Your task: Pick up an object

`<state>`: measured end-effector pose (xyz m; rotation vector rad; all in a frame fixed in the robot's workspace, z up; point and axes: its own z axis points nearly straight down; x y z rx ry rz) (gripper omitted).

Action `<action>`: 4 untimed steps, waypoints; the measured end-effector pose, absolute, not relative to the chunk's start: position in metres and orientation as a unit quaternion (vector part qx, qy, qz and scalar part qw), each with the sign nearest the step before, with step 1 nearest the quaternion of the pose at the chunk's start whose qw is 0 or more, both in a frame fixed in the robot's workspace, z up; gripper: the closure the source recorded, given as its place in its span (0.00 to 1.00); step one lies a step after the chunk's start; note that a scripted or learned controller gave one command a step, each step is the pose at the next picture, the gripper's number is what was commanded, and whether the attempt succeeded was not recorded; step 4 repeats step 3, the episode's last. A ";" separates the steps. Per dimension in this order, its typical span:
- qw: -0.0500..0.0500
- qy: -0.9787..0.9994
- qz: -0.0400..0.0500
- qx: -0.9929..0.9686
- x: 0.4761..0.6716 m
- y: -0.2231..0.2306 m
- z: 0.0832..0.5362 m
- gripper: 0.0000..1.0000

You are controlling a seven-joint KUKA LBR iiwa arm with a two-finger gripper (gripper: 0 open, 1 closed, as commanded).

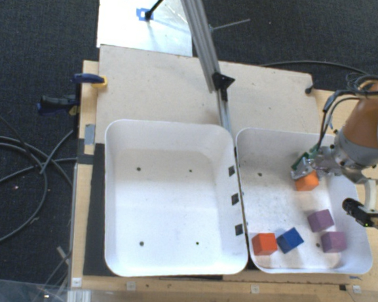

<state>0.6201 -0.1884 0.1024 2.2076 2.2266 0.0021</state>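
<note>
Low in the right bin [356, 264] lie a red block [264, 243], a blue block [290, 240] and two purple blocks [320, 220]. Further up, the gripper [304, 169] meets an orange block [307, 181]; finger state unclear, nothing lifted yet.

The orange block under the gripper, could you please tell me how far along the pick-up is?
Done: the gripper has reached the right bin and sits right at the orange block. In hand: a grasp attempt there; whether the block is actually gripped cannot be told. Left: lifting it clear. The other orange block, blue block and two purple blocks lie untouched.
</note>
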 end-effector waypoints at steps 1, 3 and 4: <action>0.002 0.711 0.002 0.703 0.589 -0.102 0.092 1.00; -0.001 0.712 0.002 0.703 0.584 0.046 0.190 1.00; -0.001 0.712 0.002 0.703 0.584 0.046 0.190 1.00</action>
